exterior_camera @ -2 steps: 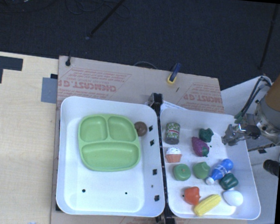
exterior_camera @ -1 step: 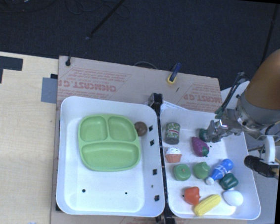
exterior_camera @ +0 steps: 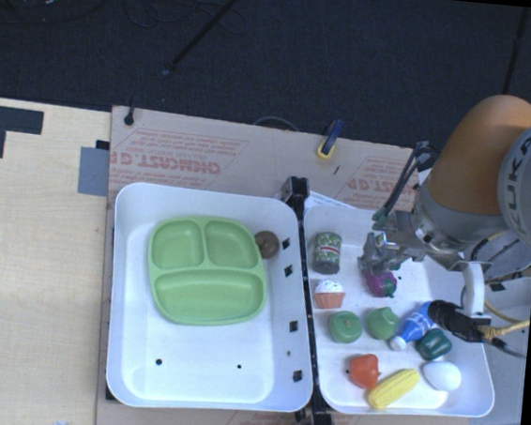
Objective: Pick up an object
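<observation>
Arm: reaching in from the right, gripper [exterior_camera: 380, 262] down in the right bin [exterior_camera: 472, 403].
Fingers: state unclear.
Purple toy [exterior_camera: 381, 284]: just beneath the fingertips.

Single fixed camera, mounted above the bench [exterior_camera: 25, 257], looking down at a slant. Both white bins fall fully in frame: left bin [exterior_camera: 135, 372] near centre, right bin [exterior_camera: 472, 403] toward the right edge. Mid-range framing; dark floor with cables fills the top. Arm [exterior_camera: 487, 164] enters from right.
</observation>
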Available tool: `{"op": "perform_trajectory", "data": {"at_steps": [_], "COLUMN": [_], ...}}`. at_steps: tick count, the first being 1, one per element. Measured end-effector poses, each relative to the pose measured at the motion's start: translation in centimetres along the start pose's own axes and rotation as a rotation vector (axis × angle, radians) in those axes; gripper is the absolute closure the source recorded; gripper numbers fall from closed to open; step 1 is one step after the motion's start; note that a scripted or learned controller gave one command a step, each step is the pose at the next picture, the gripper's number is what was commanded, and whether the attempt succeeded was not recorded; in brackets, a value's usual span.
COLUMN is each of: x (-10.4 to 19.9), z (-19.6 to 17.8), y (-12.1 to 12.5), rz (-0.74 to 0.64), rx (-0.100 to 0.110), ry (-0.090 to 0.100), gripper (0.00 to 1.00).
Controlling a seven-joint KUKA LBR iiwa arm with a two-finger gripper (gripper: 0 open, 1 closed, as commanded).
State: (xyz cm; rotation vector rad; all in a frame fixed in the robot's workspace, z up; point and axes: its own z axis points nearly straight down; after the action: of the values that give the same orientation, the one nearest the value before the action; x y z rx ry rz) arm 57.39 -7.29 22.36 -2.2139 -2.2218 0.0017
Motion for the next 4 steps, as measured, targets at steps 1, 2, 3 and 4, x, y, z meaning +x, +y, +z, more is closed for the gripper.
{"op": "perform_trajectory", "data": {"at_steps": [1,2,3,4], "x": [6.4,12.6,16.2,15.4], "z": [0.0,0.4,0.4,0.1], "y": [-0.2,-1.1,-1.4,0.1], "rz": [-0.002,-0.002,0.0,0.004], "rx": [0.0,0.0,-0.001,-0.002], "ry": [0.0,0.0,-0.001,-0.003], "gripper": [1.0,1.0,1.0,1.0]}}
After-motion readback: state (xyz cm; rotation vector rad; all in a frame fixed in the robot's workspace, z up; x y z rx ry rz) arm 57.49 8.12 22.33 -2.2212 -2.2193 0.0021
